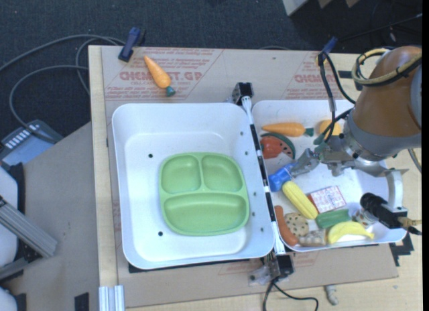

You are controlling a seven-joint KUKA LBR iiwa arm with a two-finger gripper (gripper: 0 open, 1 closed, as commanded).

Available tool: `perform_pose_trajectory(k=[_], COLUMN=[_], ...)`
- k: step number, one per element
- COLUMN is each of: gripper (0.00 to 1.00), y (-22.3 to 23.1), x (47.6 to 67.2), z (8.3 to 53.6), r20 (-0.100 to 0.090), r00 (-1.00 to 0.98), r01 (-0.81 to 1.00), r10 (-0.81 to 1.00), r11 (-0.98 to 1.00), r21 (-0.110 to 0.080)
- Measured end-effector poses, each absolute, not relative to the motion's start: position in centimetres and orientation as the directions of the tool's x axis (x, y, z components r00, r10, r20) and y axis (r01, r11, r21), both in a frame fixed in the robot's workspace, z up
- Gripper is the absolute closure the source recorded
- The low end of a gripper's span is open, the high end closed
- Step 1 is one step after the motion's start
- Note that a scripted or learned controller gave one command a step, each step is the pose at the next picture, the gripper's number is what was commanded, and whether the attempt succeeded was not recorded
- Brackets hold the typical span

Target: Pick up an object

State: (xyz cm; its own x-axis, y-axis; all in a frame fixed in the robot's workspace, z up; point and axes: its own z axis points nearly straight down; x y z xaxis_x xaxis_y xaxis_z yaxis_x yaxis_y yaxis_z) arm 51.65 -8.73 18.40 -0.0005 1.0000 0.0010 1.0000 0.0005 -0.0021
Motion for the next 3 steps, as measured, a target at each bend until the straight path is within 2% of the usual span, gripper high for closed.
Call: perform_pose_trajectory(k=[1, 2, 3], gripper=[0.0, 1.0, 1.0], y=[-10.4, -10.5, -3.5], x=[50.6, 50.7, 55.6], z=[8.8, 9.9, 18.5], r20=[-0.003, -0.005, 0.001], r00=[0.0, 0.002, -0.002], r01=[1.0, 1.0, 1.0], r10=[1.0, 1.0, 1.0], r11=[0.0, -0.002, 0.002], r21=[0.01, 0.015, 0.002])
